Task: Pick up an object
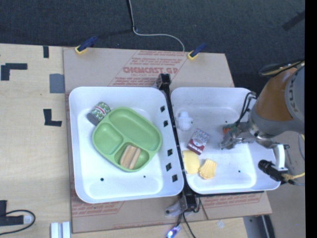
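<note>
Approach step. Pincer (pixel 228 140) low in right white bin (pixel 218 95), spread undeterminable, nothing visibly held. Nearest: small red-and-white packet (pixel 198 141), just beside. Next: close in, grip.

two white bins (pixel 81 133), one green plate (pixel 126 138), one hot dog (pixel 130 156), one small can (pixel 98 112), two yellow bits (pixel 198 165), one red packet (pixel 197 141), one clear cup (pixel 184 120), that was the lot
</note>
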Controlling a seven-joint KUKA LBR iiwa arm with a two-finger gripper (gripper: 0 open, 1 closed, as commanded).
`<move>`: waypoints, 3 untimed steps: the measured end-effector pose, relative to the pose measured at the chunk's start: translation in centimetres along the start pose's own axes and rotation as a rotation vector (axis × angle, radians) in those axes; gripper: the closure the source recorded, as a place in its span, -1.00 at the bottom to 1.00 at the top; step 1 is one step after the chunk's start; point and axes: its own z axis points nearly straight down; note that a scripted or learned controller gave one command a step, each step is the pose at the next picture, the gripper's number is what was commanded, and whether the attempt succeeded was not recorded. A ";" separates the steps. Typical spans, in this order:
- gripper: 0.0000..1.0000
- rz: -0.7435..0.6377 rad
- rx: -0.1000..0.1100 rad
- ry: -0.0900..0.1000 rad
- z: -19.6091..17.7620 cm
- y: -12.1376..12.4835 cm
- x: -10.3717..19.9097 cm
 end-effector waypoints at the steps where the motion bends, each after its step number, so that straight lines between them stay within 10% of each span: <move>1: 1.00 -0.007 -0.009 0.002 -11.3 3.5 5.9; 2: 1.00 0.001 0.005 0.001 -1.2 8.6 1.9; 3: 1.00 -0.011 -0.007 0.006 -9.5 10.5 12.5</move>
